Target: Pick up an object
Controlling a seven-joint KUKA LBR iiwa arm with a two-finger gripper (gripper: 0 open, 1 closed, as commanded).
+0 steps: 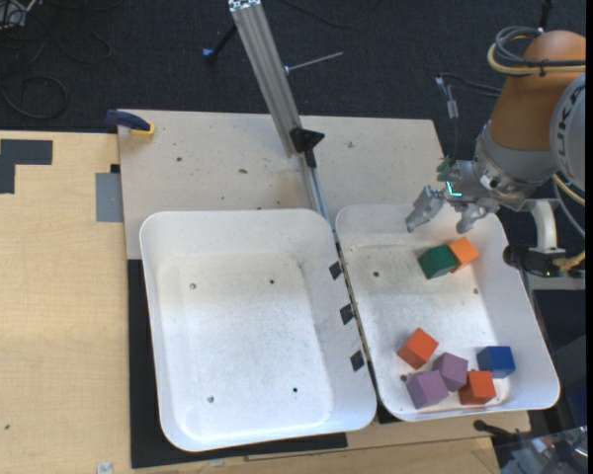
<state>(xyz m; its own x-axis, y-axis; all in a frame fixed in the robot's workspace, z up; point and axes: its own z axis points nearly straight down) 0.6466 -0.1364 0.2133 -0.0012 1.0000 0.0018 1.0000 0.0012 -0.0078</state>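
A KUKA arm's gripper (444, 208) hangs over the far rim of the right-hand bin (534, 339), its two fingers (422, 211) spread apart with nothing between them. The pick-up appears to be at its opening stage: no object has been lifted, and all the blocks lie on the bin floor. Closest to the fingers, just below and toward the near side, a green block (436, 262) and an orange block (464, 252) sit touching each other; these look the likeliest targets. Well beyond them, at the near end of the bin, rests a cluster: a red-orange block (418, 348), two purple blocks (427, 388) (453, 370), another red-orange block (477, 387) and a blue block (496, 359). Judging by this pose, what remains is the whole grasp: lowering over a block, closing on it, and raising it. The left-hand bin (168, 255) lies far off to the fingers' other side on the counter (217, 156).
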